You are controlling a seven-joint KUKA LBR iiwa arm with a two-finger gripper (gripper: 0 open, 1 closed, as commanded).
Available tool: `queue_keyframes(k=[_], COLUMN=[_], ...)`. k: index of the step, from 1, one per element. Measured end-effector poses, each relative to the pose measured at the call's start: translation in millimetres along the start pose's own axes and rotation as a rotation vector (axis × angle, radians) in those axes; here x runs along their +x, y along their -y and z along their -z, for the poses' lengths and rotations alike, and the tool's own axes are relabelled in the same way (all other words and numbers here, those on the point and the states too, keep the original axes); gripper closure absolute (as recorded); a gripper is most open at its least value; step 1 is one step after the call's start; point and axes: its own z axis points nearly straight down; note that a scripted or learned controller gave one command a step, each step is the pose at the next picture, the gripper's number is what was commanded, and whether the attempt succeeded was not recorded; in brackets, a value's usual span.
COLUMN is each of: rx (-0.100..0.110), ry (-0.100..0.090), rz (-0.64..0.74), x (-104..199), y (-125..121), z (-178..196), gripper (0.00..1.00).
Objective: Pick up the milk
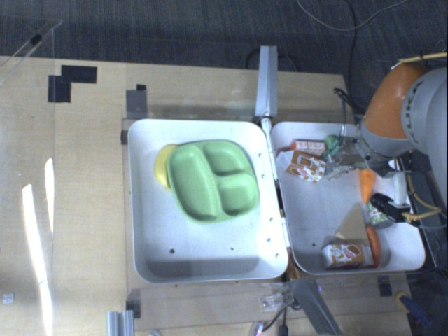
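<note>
Camera view | gripper (341, 158) seen at right bin's (313, 219) far end; finger state cannot be told | milk (307, 166) carton lies just left of it, long axis slanted

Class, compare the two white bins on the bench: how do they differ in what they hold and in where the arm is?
The left bin holds a green divided tray with something yellow under its edge; the right bin holds several small packaged items, such as a carton near its front. The arm's gripper is over the right bin, not the left bin. Both are shallow, white and rounded at the corners.
</note>
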Motion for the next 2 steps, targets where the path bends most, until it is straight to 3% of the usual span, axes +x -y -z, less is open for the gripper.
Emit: queue_keyframes(k=[1, 2], rx=[0.002, 0.036], ry=[0.002, 0.012], rz=[-0.001, -0.253], x=[-2, 38], y=[1, -50], z=[0, -1], gripper=[0.00, 0.00])
